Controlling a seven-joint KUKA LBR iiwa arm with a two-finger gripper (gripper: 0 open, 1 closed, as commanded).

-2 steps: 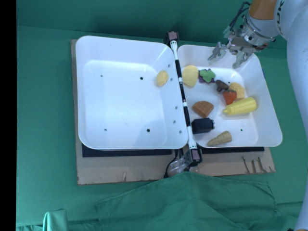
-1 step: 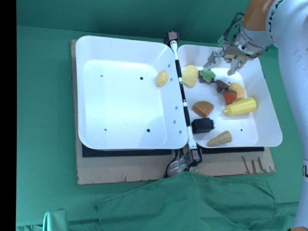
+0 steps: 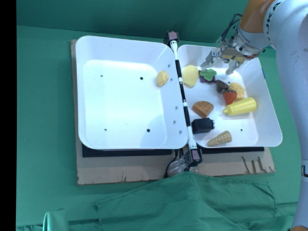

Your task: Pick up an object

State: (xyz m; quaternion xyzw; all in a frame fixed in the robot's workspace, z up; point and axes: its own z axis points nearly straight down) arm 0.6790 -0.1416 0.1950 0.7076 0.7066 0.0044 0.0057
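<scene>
The toys to pick from lie in the right bin (image 3: pixel 267 134); nearest the tool is a small green and dark red toy (image 3: pixel 208 74) close to the bin's far edge, with a pale yellow piece (image 3: pixel 190 76) just beside it by the middle divider (image 3: pixel 182 93); a brown bit (image 3: pixel 221 85), a red piece (image 3: pixel 229 97) and an orange slice (image 3: pixel 237 89) sit bunched together in the middle of that bin; a yellow bottle (image 3: pixel 239 107) lies on its side near them; a waffle (image 3: pixel 203 108), a black block (image 3: pixel 202 125) and an ice cream cone (image 3: pixel 220 138) lie toward the near edge; one more yellow toy (image 3: pixel 162 78) sits alone in the left bin (image 3: pixel 96 52), by its right edge.

The tool (image 3: pixel 222 60) hangs over the far edge of the right bin, just above the green toy; its fingers are spread apart and nothing is between them; so I think the arm is at the reaching step and no toy is picked yet.

Next, the tool needs to go down over one toy, with a finger on each side, then close; the green toy is crowded, so a finger could bump the pale yellow piece.
</scene>
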